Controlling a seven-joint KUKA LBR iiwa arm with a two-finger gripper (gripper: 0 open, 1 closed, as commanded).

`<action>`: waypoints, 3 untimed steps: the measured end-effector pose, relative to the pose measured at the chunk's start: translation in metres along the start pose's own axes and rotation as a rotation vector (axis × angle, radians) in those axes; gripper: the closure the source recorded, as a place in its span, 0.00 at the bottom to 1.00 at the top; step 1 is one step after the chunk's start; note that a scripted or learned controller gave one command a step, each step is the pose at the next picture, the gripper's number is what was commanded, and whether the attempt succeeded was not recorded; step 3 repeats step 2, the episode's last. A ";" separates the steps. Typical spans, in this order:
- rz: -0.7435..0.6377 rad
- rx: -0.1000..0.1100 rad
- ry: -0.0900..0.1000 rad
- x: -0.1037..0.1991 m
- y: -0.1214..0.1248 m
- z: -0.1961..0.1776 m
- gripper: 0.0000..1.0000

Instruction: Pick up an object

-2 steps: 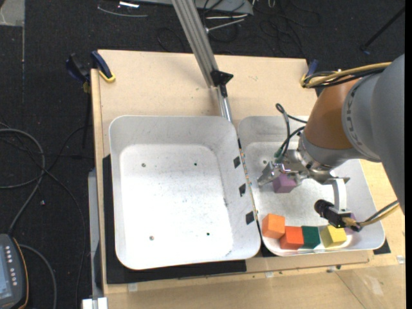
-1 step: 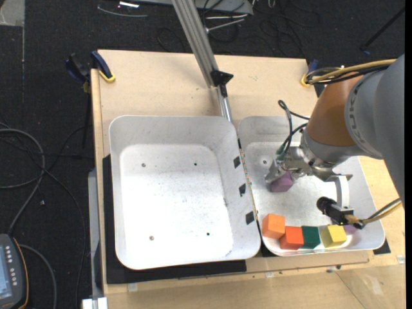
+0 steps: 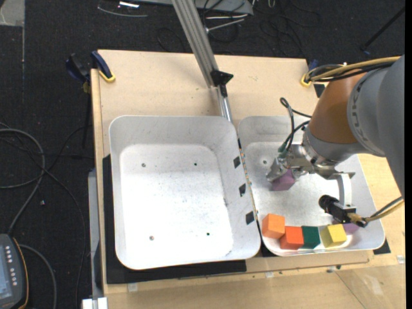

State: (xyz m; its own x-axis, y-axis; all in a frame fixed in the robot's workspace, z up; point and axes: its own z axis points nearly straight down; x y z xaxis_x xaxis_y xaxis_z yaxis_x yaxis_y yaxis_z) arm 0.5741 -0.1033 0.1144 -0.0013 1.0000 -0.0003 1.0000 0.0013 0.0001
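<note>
My end effector (image 3: pixel 281 170) hung in the right bin (image 3: pixel 367 192), its fingers clamped on a purple block (image 3: pixel 282 181); orange, red, green and yellow blocks lined the near wall.

The surface (image 3: pixel 161 76) is a light wooden board. Two white bins sit on it side by side, touching in the middle. The left bin (image 3: pixel 122 134) is the bigger one. The right bin (image 3: pixel 370 185) is smaller. A yellow clamp (image 3: pixel 103 69) grips the surface's far left corner, and another clamp (image 3: pixel 309 79) grips the far right corner.
</note>
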 end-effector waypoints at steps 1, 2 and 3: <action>-0.010 -0.006 0.004 0.107 0.012 -0.084 1.00; -0.008 -0.007 0.002 0.163 0.031 -0.139 1.00; -0.008 -0.007 0.002 0.163 0.031 -0.139 1.00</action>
